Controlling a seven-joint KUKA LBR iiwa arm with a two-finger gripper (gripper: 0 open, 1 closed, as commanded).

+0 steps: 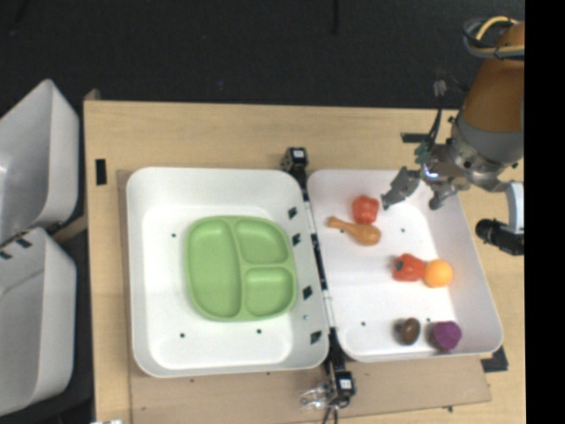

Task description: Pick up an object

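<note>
Purple toy [446, 335] and brown piece [407, 330] are seen at 5 o'clock in the right bin [472, 263]. Gripper [418, 192] is held spread and empty at the bin's 12 o'clock, just beside the red pepper [365, 208]. Pepper is judged light, stiff, slippery; best pinched across its middle.

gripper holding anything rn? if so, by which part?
Nothing held. The gripper hangs open over the right bin, jaws spread with nothing between them; the red piece lies just beside it, apart.
</note>
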